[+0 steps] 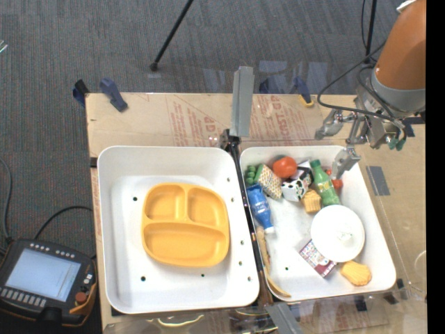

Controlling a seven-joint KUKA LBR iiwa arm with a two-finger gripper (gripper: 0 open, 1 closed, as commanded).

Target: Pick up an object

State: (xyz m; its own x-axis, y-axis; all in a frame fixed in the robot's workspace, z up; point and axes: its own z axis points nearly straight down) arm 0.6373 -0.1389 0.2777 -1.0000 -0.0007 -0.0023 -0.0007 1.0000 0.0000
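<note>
The right white bin (379,245) holds a jumble of toys. Among them are a red tomato (284,166), a green bottle (324,184), a blue bottle (259,208), a checkered box (270,181), a black-and-white piece (300,184), a round white dish (337,233), a small red-and-white carton (317,258) and a yellow biscuit (356,274). My gripper (336,145) hangs over the bin's back right corner, above the green bottle. It is open, with nothing between its fingers.
The left bin (118,256) carries a yellow divided plate (185,224). A grey upright post (242,106) stands behind the seam between the bins. A teach pendant (45,277) lies on the floor at the lower left. Cables trail behind the arm.
</note>
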